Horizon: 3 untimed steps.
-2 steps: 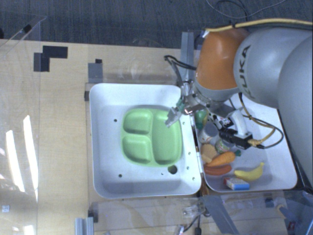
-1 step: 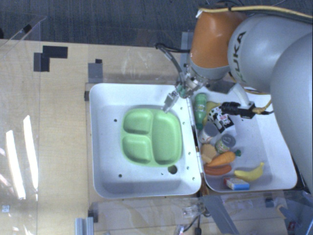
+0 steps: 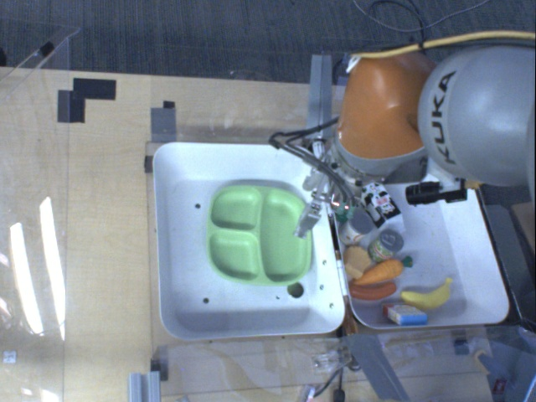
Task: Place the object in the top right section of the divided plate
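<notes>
The gripper hangs over the green plate at its 3 o'clock edge; whether it grasps anything I cannot tell. One plate, two bins. The right bin holds one banana, one carrot, other items.

The arm is grey with black KUKA lettering, a glossy orange band and black cables near its wrist
</notes>
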{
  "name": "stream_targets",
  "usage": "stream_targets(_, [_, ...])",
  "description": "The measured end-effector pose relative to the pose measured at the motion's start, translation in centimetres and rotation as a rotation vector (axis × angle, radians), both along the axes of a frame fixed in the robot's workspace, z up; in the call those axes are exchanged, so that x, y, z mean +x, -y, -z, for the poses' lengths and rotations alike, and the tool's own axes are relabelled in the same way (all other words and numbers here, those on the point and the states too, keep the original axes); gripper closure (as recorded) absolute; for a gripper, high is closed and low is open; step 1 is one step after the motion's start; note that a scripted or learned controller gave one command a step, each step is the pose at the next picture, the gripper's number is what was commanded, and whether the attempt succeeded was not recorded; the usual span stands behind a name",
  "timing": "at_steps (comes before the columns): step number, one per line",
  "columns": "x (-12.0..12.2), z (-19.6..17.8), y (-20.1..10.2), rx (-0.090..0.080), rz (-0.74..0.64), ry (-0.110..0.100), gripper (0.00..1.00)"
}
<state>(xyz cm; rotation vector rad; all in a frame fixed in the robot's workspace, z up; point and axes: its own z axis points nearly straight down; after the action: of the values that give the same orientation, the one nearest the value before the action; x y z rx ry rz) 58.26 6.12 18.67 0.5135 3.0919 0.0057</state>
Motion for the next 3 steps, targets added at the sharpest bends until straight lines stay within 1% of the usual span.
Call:
stream_targets(1, [-3.3, 7.1, -5.8, 0.003, 0.434, -0.004, 0.0])
stream_targets(2, [-3.6, 6.6, -6.2, 0.005, 0.433, -0.017, 1.0])
stream_targets(3, [3.8, 9.0, -8.4, -0.008, 0.183, -0.058, 1.0])
